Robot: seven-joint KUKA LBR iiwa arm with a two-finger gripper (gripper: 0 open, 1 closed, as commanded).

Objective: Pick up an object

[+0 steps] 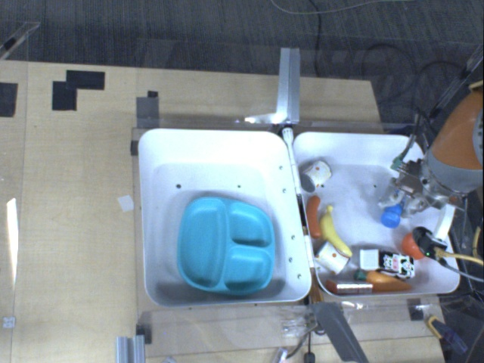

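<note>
From my feed, two white bins sit side by side on the bench. The left bin (155, 165) carries a blue divided plate (225, 243), lying toward its six o'clock side.

The right bin (355, 146) holds the clutter. At its ten o'clock corner, a small white cup (316, 173) lies tipped. Down the nine o'clock wall runs an orange carrot-like piece (312, 212), with a yellow banana (333, 233) just beside it. Along the six o'clock wall: a white block (331, 257), a small white box (368, 259), a black-and-white toy (397, 264), and a long orange piece (382, 281). A red-orange object (413, 242) sits at about four o'clock.

The arm (457, 138) comes in from three o'clock. The gripper (404, 195) hangs over the right bin's three o'clock half, directly above a small blue object (390, 217), which looks to be at its tips. The view is too murky there; I cannot tell how the jaws stand or whether they grip it.
</note>
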